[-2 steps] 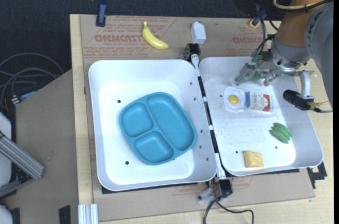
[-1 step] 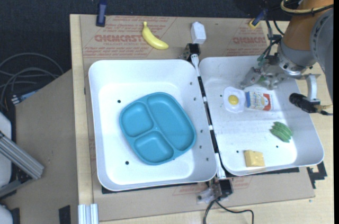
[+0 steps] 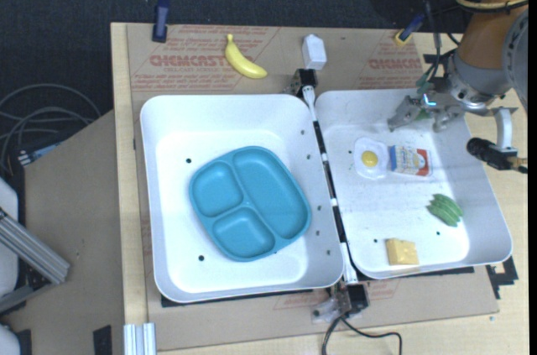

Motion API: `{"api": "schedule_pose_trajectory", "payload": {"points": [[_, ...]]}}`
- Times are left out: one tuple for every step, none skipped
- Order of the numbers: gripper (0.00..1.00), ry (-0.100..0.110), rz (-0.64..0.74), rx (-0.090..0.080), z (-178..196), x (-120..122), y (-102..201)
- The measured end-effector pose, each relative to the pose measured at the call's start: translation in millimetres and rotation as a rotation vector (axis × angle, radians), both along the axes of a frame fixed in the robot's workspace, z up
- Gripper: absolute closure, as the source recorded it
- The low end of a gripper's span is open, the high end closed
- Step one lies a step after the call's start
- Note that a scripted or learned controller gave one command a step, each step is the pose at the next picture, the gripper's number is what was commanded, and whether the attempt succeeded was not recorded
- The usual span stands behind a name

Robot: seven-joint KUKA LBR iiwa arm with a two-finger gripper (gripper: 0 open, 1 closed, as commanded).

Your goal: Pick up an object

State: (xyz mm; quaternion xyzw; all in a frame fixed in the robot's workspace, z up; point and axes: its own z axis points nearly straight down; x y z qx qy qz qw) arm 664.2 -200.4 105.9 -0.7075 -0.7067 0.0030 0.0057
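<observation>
Metal gripper [image 3: 424,112] hangs spread apart, grasping nothing, over the right bin [image 3: 478,215]. Below lie a glossy fried egg [image 3: 369,159], bumpy green vegetable [image 3: 445,209] and cheese block [image 3: 402,252].

A blue divided plate [image 3: 247,202] with three compartments lies in the left white bin [image 3: 168,143], a little toward its right half. The right white bin [image 3: 478,215] sits just beside it, the two rims touching along a dark seam with clips. Both rest on a tan cardboard sheet [image 3: 193,60] printed with red lettering. On that sheet, behind the left bin, lies a yellow toy banana [image 3: 242,60], and a small blue clip [image 3: 161,18] stands at the far left corner. Grey cables [image 3: 42,127] coil on the dark floor at left
</observation>
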Motion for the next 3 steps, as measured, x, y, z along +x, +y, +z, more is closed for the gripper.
{"api": "schedule_pose_trajectory", "payload": {"points": [[0.00,-0.011,0.001,-0.003,25,-81,65],[0.00,-0.013,0.001,-0.005,16,-17,33],[0.00,-0.014,0.001,-0.005,-22,2,2]]}}
